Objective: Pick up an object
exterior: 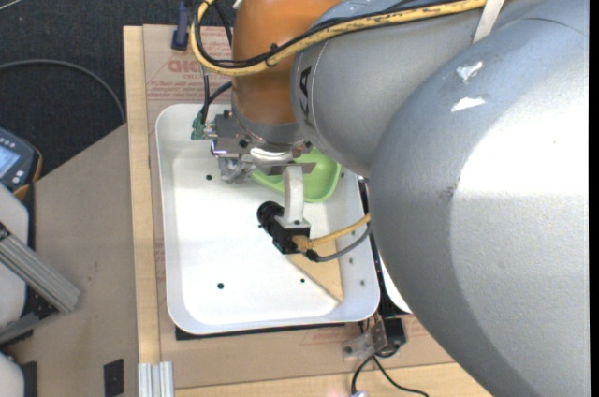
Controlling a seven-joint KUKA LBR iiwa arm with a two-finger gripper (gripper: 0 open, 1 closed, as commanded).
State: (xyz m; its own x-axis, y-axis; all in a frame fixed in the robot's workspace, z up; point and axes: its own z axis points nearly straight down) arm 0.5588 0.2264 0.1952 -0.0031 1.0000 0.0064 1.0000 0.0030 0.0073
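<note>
Because the wrist and its orange band sit directly over the tool, I cannot tell how the gripper (245, 163) stands; what shows is a cluster of grey metal parts low over the floor of the left bin (201, 292), near its upper half. Just beside that cluster, toward the arm's side, lies a green object (323, 178), and that looks like the thing to go for. A white strut with a black cabled fitting (281, 231) hangs from the wrist just below the green object, partly in front of it.

To do the pick well, my judgement is that the tool should be centred over the green object rather than beside it, then brought down straight, closing only once the object sits between the tips. It lies close to the bin's right wall, so an approach from the open middle of the bin seems safer than one along the wall. The dangling yellow cable (342, 236) could brush it and nudge it away.

As for looks, the green object is bright lime, smooth and rounded like a shallow plastic cup or scoop; most of it is hidden under the arm, so its full shape is unclear.
</note>
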